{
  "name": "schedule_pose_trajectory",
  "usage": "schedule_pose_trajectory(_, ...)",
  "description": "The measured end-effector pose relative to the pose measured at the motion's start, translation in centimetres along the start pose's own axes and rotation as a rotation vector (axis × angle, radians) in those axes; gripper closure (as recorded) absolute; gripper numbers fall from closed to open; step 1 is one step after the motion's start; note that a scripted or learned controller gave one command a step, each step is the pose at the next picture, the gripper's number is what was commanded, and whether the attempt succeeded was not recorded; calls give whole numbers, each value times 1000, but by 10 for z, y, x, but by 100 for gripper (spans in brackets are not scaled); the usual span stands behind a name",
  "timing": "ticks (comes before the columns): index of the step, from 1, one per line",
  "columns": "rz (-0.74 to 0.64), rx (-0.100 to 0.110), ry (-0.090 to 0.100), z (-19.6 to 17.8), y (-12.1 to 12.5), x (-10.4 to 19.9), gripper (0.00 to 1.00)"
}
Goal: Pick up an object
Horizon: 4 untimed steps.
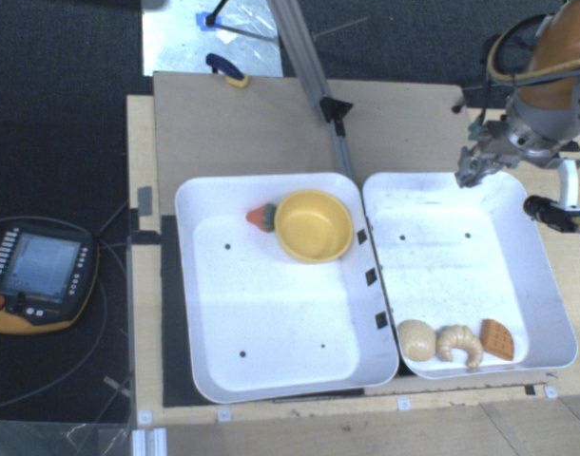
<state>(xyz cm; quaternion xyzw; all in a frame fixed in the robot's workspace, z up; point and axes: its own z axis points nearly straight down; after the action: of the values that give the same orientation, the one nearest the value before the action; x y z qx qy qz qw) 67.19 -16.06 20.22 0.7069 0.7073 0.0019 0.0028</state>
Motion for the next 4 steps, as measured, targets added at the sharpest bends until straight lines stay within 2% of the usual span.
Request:
schedule_pose_trajectory(2, 0, 2, 0, -90, 2, 1, 100)
schedule_pose_trajectory(3, -4, 6, 2, -85, -10, 52, 100)
schedule_pose_trajectory(4, -4, 7, 2, -65, -30, 100, 100)
